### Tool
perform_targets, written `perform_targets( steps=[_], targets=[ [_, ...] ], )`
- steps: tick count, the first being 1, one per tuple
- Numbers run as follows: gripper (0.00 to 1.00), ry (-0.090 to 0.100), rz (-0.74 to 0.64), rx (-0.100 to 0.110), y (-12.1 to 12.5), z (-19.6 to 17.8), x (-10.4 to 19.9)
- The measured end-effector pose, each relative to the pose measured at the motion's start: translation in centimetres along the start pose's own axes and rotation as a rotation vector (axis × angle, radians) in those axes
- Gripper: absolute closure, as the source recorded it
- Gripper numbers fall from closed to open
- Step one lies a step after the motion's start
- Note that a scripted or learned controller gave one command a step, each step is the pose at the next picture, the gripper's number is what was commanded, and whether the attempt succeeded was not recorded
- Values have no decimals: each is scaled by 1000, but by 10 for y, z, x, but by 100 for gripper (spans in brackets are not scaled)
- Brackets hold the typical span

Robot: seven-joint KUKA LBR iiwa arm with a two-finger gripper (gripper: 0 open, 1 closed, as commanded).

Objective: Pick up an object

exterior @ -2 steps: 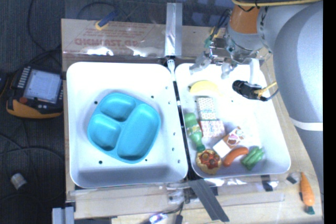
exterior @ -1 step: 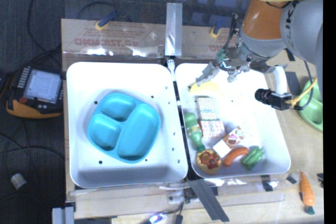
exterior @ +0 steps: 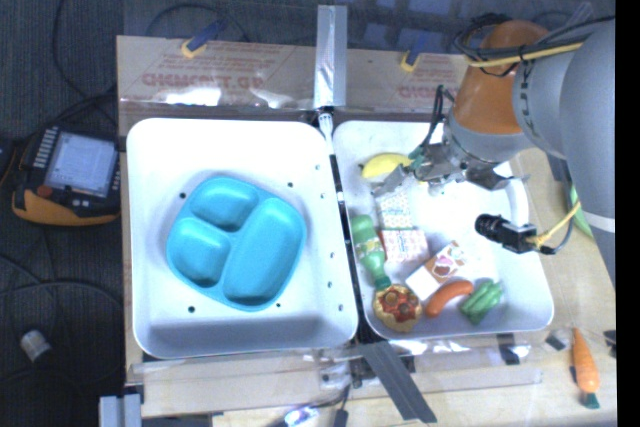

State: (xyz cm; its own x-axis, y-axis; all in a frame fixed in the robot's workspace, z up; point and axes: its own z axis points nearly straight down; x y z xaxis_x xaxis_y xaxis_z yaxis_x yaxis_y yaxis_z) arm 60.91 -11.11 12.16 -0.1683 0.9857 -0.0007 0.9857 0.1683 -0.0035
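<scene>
A handheld screen unit with an orange rim lay on the floor at the far left, beside the counter. The left bin held a blue three-part tray, tilted so its largest compartment sat toward the right.

The right bin carried the loose things. Along its left wall lay a green piece, long axis running near to far. Just right of it two small printed boxes sat one behind the other, touching. At the near edge was a round red and yellow item, and right of it a red sausage-shaped piece, its long axis slanting up toward the right, with a white and red box touching it on the far side. A green pepper-like piece lay just right of the sausage.

At the far left corner of this bin a yellow banana lay roughly left to right, its right end at the tool. The tool hung low over that end; I cannot tell how its grip stood, nor whether it had hold of anything. The grey arm with its orange band reached in from the right.

An orange carrot lay on the counter at the near right, outside the bin.
</scene>
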Motion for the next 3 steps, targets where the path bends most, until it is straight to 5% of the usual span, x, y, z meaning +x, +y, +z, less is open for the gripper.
perform_targets(
  steps=[1, 2, 3],
  targets=[
    [0, 1, -31, -7, 56, 34, -36],
    [100, 6, -34, 16, 51, 27, -35],
    [100, -2, 152, -1, 58, -82, -10]
  ],
)
